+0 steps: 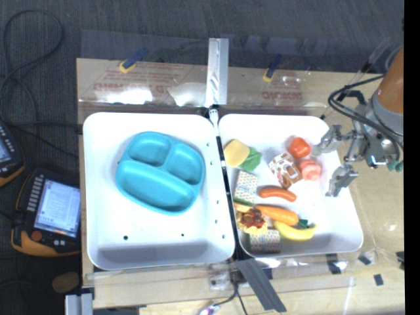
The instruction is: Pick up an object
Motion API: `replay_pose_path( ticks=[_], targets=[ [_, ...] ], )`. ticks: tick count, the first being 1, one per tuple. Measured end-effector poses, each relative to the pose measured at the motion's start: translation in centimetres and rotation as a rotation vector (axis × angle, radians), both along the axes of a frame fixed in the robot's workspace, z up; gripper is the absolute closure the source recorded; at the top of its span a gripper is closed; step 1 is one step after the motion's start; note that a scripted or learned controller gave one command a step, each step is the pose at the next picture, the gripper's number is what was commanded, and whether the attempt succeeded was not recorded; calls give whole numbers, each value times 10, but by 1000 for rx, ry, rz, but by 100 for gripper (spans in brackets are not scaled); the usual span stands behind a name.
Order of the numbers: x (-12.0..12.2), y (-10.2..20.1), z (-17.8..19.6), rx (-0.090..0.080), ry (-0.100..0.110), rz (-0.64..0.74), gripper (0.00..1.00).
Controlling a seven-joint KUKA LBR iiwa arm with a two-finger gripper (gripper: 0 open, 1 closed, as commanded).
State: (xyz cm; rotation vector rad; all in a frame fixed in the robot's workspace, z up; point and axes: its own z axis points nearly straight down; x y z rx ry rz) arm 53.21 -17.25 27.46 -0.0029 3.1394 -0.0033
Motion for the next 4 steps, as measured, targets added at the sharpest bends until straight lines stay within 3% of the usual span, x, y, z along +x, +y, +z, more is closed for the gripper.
replay_pose_path(
  ticks=[1, 2, 3, 4],
  targets=[
    [52, -29, -22, 0, -1, -113, 0],
    [63, -47, -179, 0, -1, -323, 0],
    [64, -47, -168, -5, -4, -320, 100],
    [16, -2, 0, 0, -2, -608, 100]
  ],
)
